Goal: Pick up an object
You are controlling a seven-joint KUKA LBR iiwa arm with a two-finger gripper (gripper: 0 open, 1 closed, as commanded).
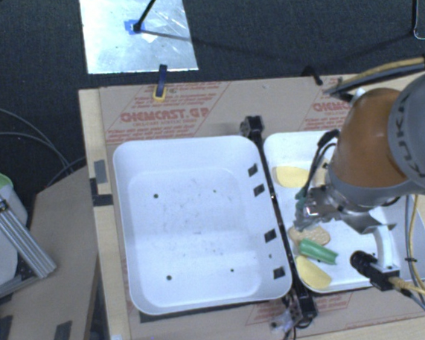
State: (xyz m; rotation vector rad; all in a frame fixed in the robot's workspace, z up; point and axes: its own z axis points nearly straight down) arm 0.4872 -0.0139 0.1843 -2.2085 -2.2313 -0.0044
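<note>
Robotics lab: bench (154, 107) with bins (191, 223), loose cables (15, 139).

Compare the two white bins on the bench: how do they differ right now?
The left bin shows a bare white floor with a few small dark specks, while the right bin holds several small items: a yellow piece, a green piece and another yellow piece. The left bin lies in open view; the right bin is partly covered by the arm, whose gripper is low over it. Both are shallow and white, side by side.
</note>
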